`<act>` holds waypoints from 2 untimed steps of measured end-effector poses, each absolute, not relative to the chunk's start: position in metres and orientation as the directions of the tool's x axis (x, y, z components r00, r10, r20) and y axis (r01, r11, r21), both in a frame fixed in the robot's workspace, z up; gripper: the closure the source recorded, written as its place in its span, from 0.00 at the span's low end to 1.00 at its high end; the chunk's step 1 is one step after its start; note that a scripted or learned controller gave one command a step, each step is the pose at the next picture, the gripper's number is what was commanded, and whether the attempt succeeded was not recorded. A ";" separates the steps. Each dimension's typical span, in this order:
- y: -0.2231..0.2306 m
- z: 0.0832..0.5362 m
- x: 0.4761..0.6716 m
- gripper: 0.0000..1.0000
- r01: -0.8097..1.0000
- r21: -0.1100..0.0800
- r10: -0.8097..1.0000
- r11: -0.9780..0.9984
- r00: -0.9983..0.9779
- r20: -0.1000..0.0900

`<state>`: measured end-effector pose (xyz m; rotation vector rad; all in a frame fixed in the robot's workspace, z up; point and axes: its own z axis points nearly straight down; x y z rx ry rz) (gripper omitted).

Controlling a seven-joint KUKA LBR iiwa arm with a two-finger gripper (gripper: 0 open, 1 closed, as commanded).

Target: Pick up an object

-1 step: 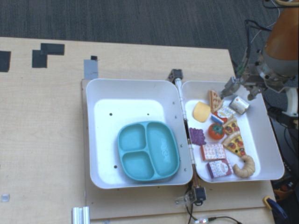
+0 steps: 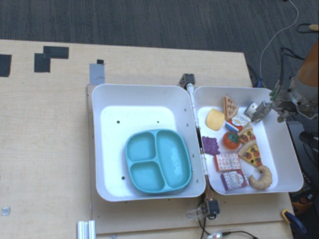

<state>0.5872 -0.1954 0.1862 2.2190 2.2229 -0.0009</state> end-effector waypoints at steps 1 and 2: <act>-0.183 0.091 0.585 0.00 1.000 0.014 1.000 0.003 -0.003 -0.001; -0.182 0.101 0.586 1.00 1.000 0.016 1.000 0.004 -0.004 -0.001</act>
